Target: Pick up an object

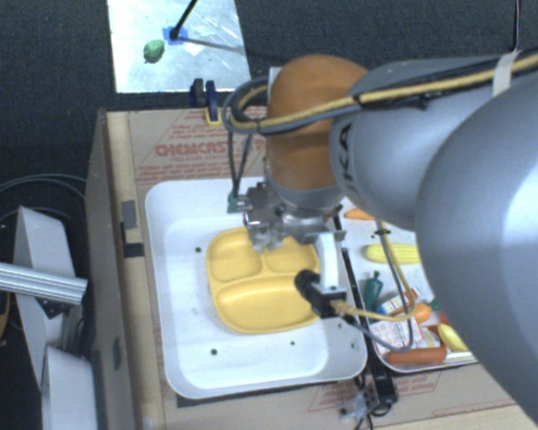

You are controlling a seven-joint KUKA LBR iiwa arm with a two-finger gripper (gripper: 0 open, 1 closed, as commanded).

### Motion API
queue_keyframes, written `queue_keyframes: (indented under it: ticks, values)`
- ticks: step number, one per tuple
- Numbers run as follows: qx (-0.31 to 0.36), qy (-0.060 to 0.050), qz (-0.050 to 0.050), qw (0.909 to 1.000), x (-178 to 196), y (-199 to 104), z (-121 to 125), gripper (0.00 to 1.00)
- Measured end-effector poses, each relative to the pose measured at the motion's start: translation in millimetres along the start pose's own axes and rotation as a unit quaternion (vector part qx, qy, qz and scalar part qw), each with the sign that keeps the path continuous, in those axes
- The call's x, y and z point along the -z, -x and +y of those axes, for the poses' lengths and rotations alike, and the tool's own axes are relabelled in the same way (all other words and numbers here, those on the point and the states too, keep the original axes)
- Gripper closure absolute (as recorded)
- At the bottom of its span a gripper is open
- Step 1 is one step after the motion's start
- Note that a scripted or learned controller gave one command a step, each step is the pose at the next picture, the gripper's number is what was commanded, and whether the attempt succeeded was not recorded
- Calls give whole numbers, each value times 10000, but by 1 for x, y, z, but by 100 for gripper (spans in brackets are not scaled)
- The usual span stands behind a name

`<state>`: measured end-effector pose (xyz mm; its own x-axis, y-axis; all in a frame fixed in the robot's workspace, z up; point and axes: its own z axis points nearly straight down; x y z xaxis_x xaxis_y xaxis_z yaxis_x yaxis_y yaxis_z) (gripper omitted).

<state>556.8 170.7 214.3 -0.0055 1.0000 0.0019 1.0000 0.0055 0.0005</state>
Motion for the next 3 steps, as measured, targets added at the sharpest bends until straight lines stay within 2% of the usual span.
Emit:
queue_keyframes:
  ticks: [1,2,3]
  values:
    - [-25,10,-5,10000,60,25,-40,100]
    - [-11,-11,-9,10000,-91,-39,-2,100]
    - [-3,9,0,10000,13,-39,-54,100]
